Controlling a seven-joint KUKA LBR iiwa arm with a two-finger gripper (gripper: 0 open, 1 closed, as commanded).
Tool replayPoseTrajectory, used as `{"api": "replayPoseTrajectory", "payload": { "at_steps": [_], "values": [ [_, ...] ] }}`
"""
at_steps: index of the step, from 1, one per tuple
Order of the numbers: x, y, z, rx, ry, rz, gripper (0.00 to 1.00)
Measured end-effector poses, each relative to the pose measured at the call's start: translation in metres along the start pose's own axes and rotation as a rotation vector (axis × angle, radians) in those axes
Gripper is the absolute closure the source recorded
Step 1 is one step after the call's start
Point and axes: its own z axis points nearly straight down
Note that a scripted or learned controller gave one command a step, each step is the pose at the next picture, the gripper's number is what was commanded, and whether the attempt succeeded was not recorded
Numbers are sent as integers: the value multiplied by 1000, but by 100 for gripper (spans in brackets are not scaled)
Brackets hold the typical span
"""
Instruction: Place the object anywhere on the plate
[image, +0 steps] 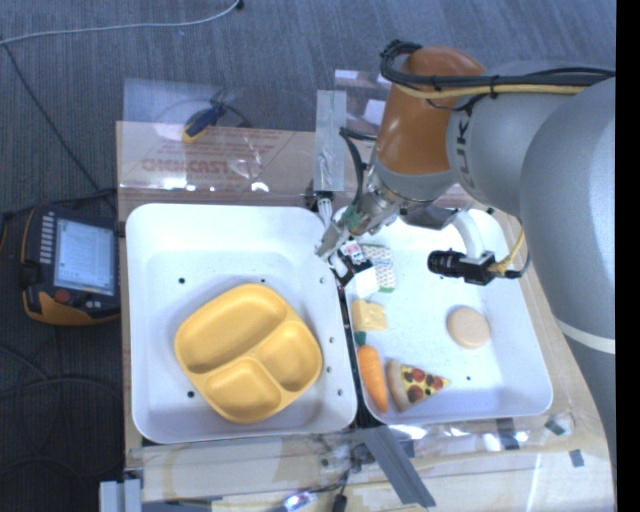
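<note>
A yellow divided plate (248, 350) lies in the left bin (160, 240), slightly toward its front. My gripper (343, 247) is low over the far left corner of the right bin (500, 370), next to the wall between the two bins. Right beside it lies a small white packet with coloured dots (380, 268). A pale yellow cheese block (369, 317), an orange carrot (372, 375), a pizza slice (418, 382) and a round tan bun (467, 326) lie in the same bin. What sits under the gripper tip is hidden.
The grey arm with its orange band (425, 110) covers the far right of the view. A black fitting (460, 264) juts over the right bin. A pendant with a screen (75, 260) rests on the floor to the left.
</note>
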Motion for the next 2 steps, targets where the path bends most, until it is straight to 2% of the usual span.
{"api": "replayPoseTrajectory", "payload": {
  "at_steps": [1, 2],
  "values": [
    [34, -18, -15, 3, 2, -81, 100],
    [34, -18, -15, 2, 2, -81, 0]
  ]
}}
